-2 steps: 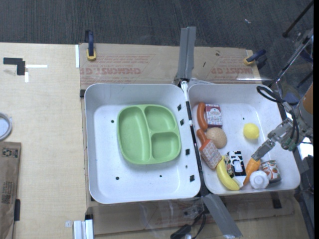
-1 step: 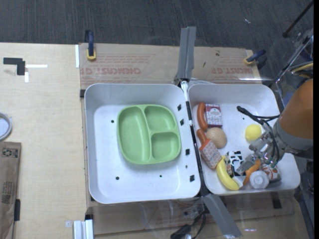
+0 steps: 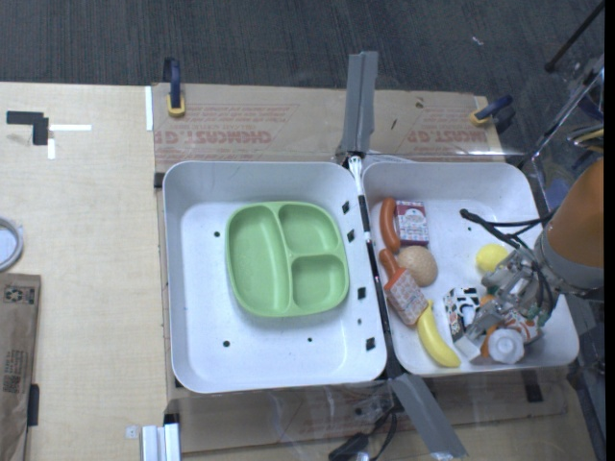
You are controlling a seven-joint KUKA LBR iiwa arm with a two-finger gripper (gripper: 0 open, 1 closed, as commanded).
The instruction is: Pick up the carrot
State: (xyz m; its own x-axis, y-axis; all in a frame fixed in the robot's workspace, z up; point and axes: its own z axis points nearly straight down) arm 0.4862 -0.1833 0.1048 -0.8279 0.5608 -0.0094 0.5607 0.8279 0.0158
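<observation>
Camera view: fixed overhead, slanted, both white bins on the bench.
Left bin [image 3: 192, 277]: holds a green three-compartment plate [image 3: 286, 257], lying flat, nothing in its compartments.
Right bin [image 3: 452, 176]: crowded with toy food.
Carrot [image 3: 387, 259]: small orange piece at the right bin's left wall, between the hot dog and the cracker-like slab, touching both or nearly; well apart from the gripper.
Hot dog [image 3: 387, 222]: red-orange, upright along the left wall, just beside the red box.
Red box [image 3: 411, 224]: white label panel, print too small to read.
Egg-like ball [image 3: 416, 264]: tan, below the red box.
Slab [image 3: 406, 296]: brown and speckled, tilted, above the banana.
Banana [image 3: 435, 339]: yellow, near the front wall.
Lemon [image 3: 491, 257]: yellow, just left of the wrist.
Carton [image 3: 462, 310]: black-and-white cow pattern, no legible text.
Gripper [image 3: 498, 327]: low in the bin's right front corner, over an orange-and-white item [image 3: 505, 346]; finger state cannot be told.
Cardboard [image 3: 259, 123]: behind the bins, red mirrored lettering, reads roughly "CHEMCAST GP".
</observation>
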